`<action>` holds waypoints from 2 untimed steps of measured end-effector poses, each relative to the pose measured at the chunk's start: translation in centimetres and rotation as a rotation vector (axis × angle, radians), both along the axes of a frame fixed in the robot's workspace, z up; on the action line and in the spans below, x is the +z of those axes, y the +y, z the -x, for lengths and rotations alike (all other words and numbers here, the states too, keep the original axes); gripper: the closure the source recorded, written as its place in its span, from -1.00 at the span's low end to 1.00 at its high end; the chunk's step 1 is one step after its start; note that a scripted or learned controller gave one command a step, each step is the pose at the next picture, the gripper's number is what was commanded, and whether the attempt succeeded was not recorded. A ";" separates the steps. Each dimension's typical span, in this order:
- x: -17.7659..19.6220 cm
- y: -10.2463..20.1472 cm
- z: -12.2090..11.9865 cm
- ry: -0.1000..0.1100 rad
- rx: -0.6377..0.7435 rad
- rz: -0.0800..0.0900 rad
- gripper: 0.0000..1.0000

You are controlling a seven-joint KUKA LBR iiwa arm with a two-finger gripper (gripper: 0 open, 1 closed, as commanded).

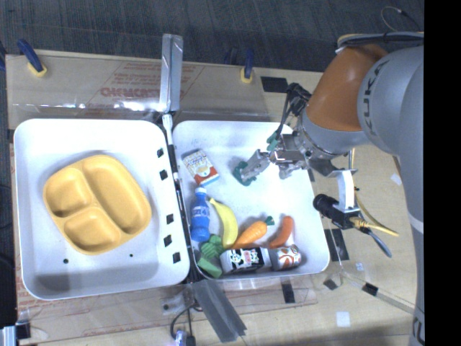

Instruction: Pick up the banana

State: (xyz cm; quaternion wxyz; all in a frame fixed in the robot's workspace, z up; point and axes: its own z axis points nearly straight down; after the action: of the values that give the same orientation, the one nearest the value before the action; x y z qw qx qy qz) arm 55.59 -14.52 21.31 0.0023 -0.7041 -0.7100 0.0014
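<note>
The yellow banana (225, 223) lies curved in the right bin (238, 137), near its front left, between a blue bottle (200, 215) and an orange carrot (252, 233). My gripper (248, 170) hangs over the middle of the right bin, up and to the right of the banana and apart from it, with the white bin floor under it. The grey arm with its orange band (338, 96) reaches in from the right.
A small red and white carton (200, 166) lies left of the gripper. Along the bin's front edge sit a green toy (210, 251), a black and white bottle (245, 259), a can (288, 256) and a red-orange vegetable (285, 229). The left bin (43, 272) holds a yellow divided plate (97, 202).
</note>
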 end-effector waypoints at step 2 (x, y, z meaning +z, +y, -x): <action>-12.0 3.4 4.2 -0.007 0.067 0.003 -1.00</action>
State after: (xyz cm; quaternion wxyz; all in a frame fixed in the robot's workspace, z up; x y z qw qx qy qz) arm 51.42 -11.13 9.33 -0.0015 -0.6800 -0.7332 0.0002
